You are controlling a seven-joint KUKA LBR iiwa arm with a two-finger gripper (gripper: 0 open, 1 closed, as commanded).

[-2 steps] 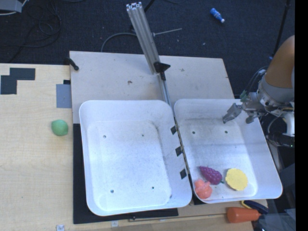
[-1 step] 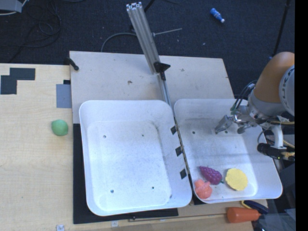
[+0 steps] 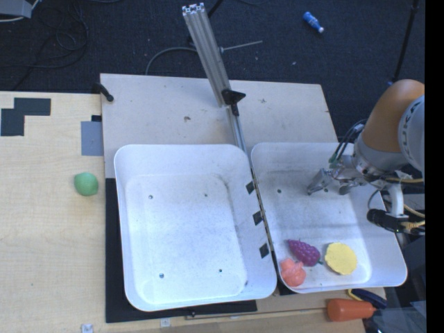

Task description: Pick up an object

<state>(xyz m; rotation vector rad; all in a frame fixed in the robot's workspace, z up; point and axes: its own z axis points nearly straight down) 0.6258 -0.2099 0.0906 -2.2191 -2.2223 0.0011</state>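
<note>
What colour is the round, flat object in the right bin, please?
Yellow: the round object lies beside the purple grapes, seen in the camera view.

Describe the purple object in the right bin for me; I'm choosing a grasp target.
The purple object looks like a small bunch of toy grapes, bumpy and matte, probably plastic. It lies on the floor of the right bin near the front edge, between the orange-pink object, which it seems to touch, and the yellow round piece, which lies apart.

Single fixed camera, mounted high above bench, tilted downward; covers both white bins entire, set back from the gripper, arm entering right.
</note>
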